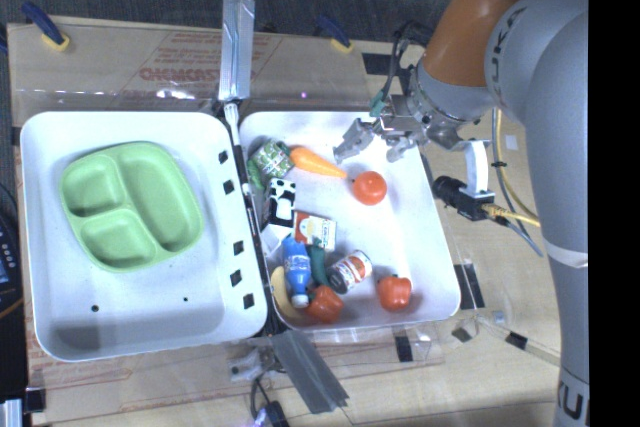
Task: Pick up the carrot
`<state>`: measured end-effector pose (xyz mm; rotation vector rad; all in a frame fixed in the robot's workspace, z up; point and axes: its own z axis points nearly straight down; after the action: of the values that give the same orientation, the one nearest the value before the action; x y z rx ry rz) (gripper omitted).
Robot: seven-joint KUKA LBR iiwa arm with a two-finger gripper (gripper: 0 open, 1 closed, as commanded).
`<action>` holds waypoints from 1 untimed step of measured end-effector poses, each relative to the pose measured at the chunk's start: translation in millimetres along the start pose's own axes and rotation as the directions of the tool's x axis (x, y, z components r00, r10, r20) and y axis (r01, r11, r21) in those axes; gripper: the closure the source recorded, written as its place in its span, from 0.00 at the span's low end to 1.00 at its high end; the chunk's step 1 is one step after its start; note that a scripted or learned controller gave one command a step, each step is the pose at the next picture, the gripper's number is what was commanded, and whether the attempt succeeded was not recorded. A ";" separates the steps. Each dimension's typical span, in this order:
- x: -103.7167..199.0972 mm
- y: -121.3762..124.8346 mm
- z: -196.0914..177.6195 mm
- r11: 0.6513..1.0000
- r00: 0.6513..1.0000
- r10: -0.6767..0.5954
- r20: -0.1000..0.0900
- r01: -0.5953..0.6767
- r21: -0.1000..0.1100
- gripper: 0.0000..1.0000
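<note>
**Robot gripper poised above the carrot in the right bin**

The left bin (pixel 40 215) holds a green divided plate (pixel 128 203). In the right bin (pixel 425 215), the carrot (pixel 318 163) lies toward the far side, just right of a green-and-white packet (pixel 268 161) and left of a small red tomato (pixel 369 187). Nearer the front sit a blue bottle (pixel 297 268), a can (pixel 350 271) and a red pepper (pixel 395 291). The gripper (pixel 378 141) hovers just right of the carrot, fingers spread apart and holding nothing. The grey arm (pixel 530 65) reaches in from the right.
</note>
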<state>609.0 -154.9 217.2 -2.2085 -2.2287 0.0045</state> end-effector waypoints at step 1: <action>12.8 48.2 123.3 0.970 0.970 -0.243 0.000 0.243 0.000 0.00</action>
<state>656.5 -141.6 93.7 -1.9196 -2.4818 0.0038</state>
